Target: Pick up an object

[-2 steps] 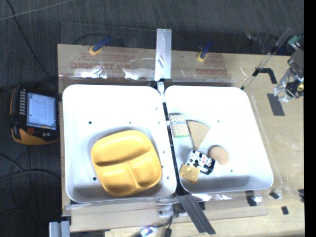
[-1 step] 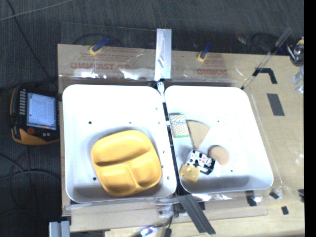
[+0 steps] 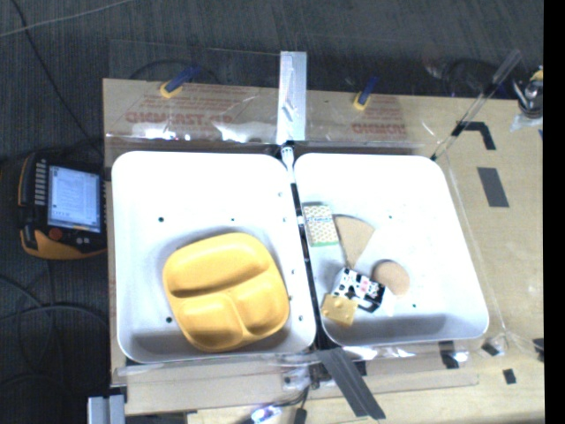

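Note:
A yellow divided tray [image 3: 227,288] lies in the left bin [image 3: 150,193], toward its front. In the right bin [image 3: 424,201], near the wall between the bins, sit several small items: a green-and-white patterned packet [image 3: 318,223], a tan wedge-shaped piece [image 3: 357,235], a round brown disc [image 3: 393,277], a black-and-white block with red marks [image 3: 358,289] and a small yellow cube [image 3: 338,309].
A teach pendant with a lit screen [image 3: 66,203] rests on the floor at left. Clear plastic sheeting held by blue and yellow clips [image 3: 180,81] runs along the back of the bench. A metal bracket [image 3: 292,95] stands upright behind the divider.

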You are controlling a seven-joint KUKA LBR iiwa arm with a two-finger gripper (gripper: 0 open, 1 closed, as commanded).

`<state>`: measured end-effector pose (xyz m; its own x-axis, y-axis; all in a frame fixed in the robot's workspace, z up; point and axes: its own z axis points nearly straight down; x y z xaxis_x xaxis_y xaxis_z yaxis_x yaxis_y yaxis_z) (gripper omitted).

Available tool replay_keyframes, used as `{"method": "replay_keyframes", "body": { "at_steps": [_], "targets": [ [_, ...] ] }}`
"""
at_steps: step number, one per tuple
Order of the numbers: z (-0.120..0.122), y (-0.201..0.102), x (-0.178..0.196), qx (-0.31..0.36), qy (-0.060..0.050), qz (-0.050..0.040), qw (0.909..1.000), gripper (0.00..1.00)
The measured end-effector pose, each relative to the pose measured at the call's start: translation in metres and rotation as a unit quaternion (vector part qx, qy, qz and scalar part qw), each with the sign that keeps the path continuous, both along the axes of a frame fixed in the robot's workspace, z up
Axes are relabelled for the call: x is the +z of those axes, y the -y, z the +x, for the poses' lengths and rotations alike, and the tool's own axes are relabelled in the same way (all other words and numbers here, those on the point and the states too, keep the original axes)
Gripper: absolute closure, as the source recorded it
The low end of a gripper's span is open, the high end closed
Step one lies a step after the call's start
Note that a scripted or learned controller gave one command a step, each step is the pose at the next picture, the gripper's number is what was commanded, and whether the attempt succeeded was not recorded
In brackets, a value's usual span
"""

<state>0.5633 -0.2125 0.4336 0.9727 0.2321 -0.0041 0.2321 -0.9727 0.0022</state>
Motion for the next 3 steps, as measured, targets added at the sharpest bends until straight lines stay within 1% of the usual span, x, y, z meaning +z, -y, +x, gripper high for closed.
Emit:
{"method": "replay_keyframes", "body": {
  "at_steps": [1,2,3],
  "targets": [
    [0.000,0.000,0.008,0.002,-0.002,-0.0016,1.0000,1.00],
    [-0.006,-0.056,-0.042,-0.013,-0.001,0.0003,0.9999,1.00],
    [0.034,0.011,0.000,0.163,-0.001,0.0006,0.9867,1.00]
  ]
}}
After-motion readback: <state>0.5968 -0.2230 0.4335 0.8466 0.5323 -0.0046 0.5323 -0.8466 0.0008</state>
